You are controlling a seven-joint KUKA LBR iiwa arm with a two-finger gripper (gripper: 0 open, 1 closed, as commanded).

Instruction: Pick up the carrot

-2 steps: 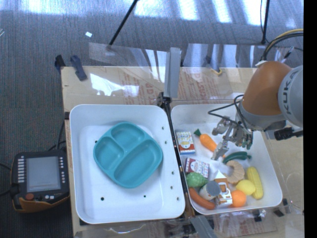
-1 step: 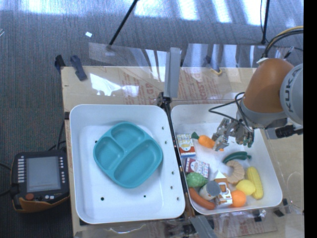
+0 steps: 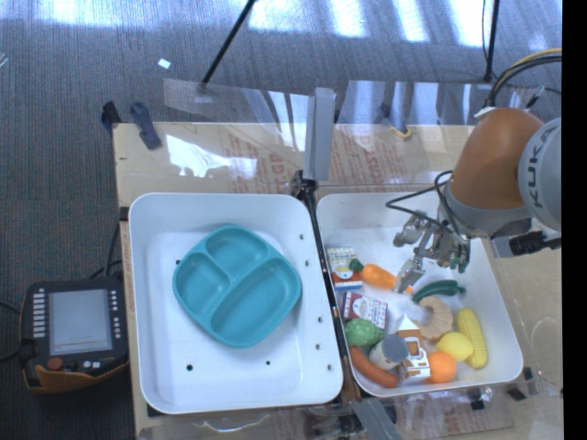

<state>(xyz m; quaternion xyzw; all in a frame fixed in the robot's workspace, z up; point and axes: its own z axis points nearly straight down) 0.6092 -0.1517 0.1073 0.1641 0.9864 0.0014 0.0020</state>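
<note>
While the fingers (image 3: 410,271) stand slightly apart with nothing between them, their tips hang just above the right end of the carrot (image 3: 378,276), which lies in the upper middle of the right bin (image 3: 353,211). The gripper (image 3: 408,278) slants down and to the left from a cluster of metal parts and cables, and behind it the arm (image 3: 500,168) bulges orange and grey as it reaches in from the right. Close around the carrot sit a small printed carton (image 3: 341,264) on its left, a red box (image 3: 365,306) below it, and a green pepper (image 3: 437,290) just right of the fingertips, crowding that side. Further down lie a tan ring-shaped piece (image 3: 437,318), a corn cob (image 3: 472,335), a lemon (image 3: 455,346), an orange (image 3: 441,367), a green leafy vegetable (image 3: 364,333) and a sausage (image 3: 373,368). The left bin (image 3: 151,246) touches the right one and holds a teal divided plate (image 3: 237,285). Both bins rest on a wooden bench (image 3: 220,154) with a clear panel at its far edge. A teach pendant (image 3: 73,331) sits on grey carpet (image 3: 55,108) at the left, and tripod legs (image 3: 229,33) stand beyond.
</note>
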